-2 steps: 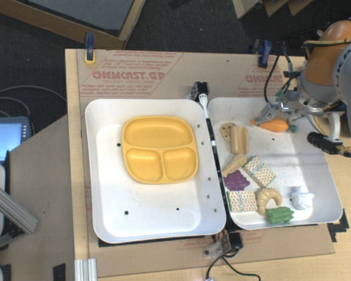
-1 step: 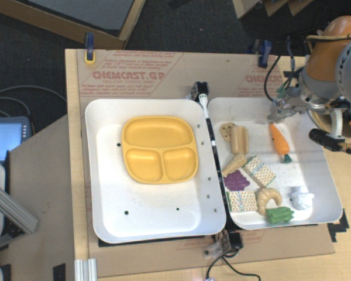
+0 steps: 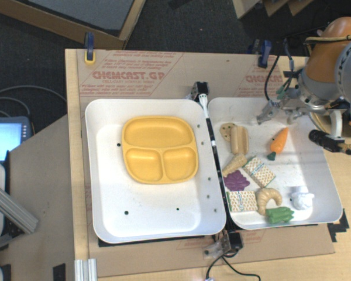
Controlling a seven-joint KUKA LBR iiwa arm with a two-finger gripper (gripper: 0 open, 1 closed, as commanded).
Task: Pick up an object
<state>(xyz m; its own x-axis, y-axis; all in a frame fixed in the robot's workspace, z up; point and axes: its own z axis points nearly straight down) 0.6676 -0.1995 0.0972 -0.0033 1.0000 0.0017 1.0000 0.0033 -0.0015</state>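
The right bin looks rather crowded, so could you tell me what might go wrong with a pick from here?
The toy pieces lie bunched and touching in the right bin, so a grab may catch two or knock neighbours. The carrot lies apart, but is slim and might slip. The hand hovers near the bin's far rim.

Light fell evenly from overhead and was bright. The white bins [image 3: 105,174] looked nearly washed out, shadows stayed soft, and the arm [image 3: 330,57] at the right seemed slightly blurred.
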